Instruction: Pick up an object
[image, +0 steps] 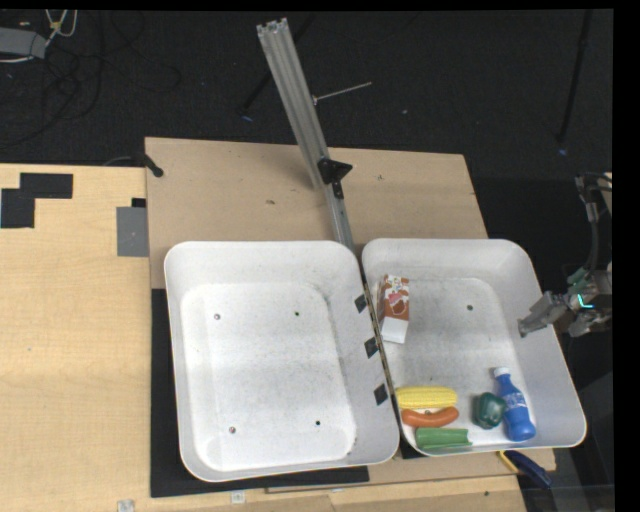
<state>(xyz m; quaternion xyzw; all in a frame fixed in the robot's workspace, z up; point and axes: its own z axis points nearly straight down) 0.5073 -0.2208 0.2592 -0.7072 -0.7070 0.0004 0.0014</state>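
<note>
Gripper (545, 313) at right bin's (520, 258) right rim, grip state unclear; bin centre open; bottle (514, 405) and green ball (488, 410) near front-right corner; corn (427, 398), sausage (430, 416), green pod (441, 437) along front edge; carton (394, 306) against left wall; left bin (180, 300) beside.

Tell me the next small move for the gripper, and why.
Probably bring the gripper in over the right bin and down toward the blue bottle. The gripper sits at that bin's right rim with nothing between its fingers, and the bottle is the nearest object, lying by the green ball.
</note>
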